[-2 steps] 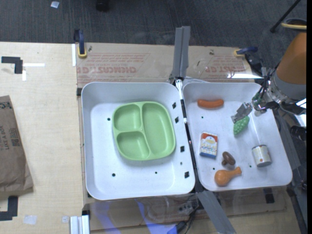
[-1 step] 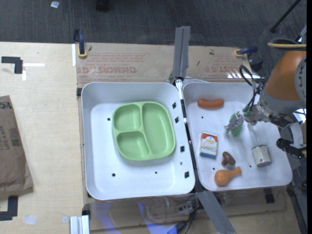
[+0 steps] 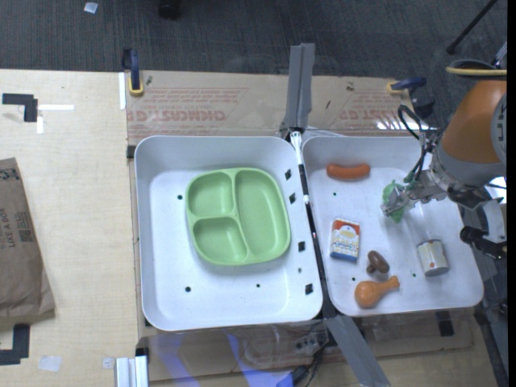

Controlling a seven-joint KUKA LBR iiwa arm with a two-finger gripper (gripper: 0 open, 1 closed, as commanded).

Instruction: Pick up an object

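My gripper [image 3: 396, 202] hangs low over the upper middle of the right bin [image 3: 459, 301], at the end of the grey arm with the orange band [image 3: 476, 123]. A small green thing [image 3: 393, 192] lies right at the gripper's tip; whether it is held is unclear. An orange sausage [image 3: 348, 170] lies up and to the left of the gripper. A small white and orange box [image 3: 345, 240] sits lower left of it. A brown lump [image 3: 377, 261], an orange gourd-shaped toy [image 3: 375, 290] and a silver can [image 3: 432, 258] lie along the bin's near side.
The left bin [image 3: 161, 289] holds a green divided plate [image 3: 239, 214]. A grey divider bar [image 3: 300, 87] stands between the bins at the back. A brown paper bag [image 3: 20, 240] lies on the bench at far left.
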